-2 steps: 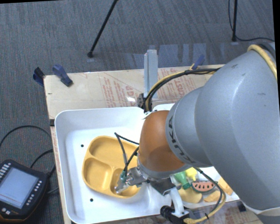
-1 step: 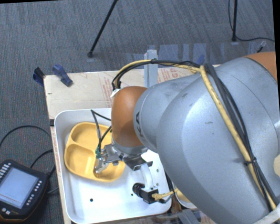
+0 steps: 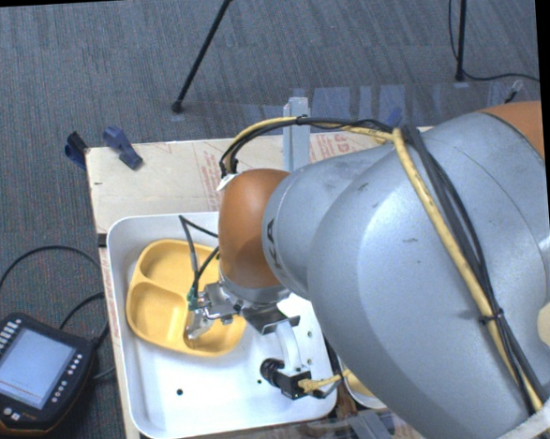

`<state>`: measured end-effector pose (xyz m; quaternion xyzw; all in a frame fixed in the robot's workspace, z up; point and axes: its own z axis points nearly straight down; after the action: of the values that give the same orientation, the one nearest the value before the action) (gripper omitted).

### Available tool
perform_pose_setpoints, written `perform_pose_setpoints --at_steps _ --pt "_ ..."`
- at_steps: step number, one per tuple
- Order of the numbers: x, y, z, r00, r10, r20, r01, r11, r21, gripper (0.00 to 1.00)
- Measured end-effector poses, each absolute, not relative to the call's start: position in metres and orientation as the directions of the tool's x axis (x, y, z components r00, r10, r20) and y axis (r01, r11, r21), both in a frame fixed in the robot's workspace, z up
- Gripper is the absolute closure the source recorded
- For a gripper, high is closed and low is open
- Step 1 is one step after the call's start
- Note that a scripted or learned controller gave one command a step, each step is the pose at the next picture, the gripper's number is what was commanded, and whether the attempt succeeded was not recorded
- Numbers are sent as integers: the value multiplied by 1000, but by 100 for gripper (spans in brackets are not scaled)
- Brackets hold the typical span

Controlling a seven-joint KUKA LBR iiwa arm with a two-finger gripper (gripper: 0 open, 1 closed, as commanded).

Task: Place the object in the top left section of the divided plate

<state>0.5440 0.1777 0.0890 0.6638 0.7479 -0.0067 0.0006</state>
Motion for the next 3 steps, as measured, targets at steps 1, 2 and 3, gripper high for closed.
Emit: perform_pose_setpoints --at_steps 1,2,3 --pt "544 178 89 -119 993 -10 993 119 -9 0" --pt "544 178 89 -119 993 -10 993 119 -9 0" --pt "544 178 89 -119 993 -10 993 119 -9 0"
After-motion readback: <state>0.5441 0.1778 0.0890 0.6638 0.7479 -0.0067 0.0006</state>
